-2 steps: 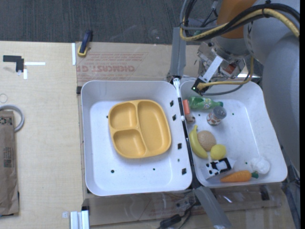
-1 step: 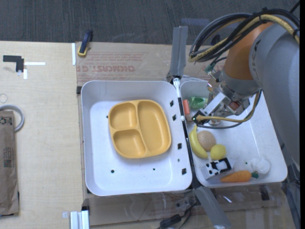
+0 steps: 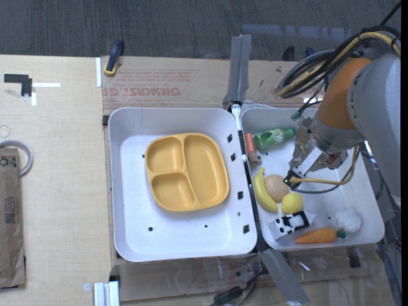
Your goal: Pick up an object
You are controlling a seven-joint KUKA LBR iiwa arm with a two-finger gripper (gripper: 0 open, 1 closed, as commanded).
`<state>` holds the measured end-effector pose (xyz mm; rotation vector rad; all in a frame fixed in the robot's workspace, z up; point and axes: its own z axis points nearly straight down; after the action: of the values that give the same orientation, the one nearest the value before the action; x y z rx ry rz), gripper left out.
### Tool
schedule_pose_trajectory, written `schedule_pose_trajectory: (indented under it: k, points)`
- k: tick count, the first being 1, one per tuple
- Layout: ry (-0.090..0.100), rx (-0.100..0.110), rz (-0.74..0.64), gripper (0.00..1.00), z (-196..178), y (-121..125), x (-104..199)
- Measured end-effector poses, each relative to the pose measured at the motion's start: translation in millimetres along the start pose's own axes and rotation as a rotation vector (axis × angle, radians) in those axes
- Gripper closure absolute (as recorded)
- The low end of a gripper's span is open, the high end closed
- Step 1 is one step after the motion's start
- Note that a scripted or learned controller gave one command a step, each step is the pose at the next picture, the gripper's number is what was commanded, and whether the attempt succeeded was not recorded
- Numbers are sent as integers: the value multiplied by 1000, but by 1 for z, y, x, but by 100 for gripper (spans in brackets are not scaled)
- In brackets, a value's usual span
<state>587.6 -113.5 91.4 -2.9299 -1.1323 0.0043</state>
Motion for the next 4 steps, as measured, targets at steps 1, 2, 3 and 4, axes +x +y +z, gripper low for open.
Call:
schedule_pose_trajectory:
  k: [1, 2, 3, 4]
  points:
    - [-1, -1, -26, 100, -100, 8, 50]
    - [-1, -1, -192, 100, -178, -6, 70]
    - [-5, 0, -193, 100, -186, -6, 70]
    - [-9, 0, -195, 100, -194, -6, 69]
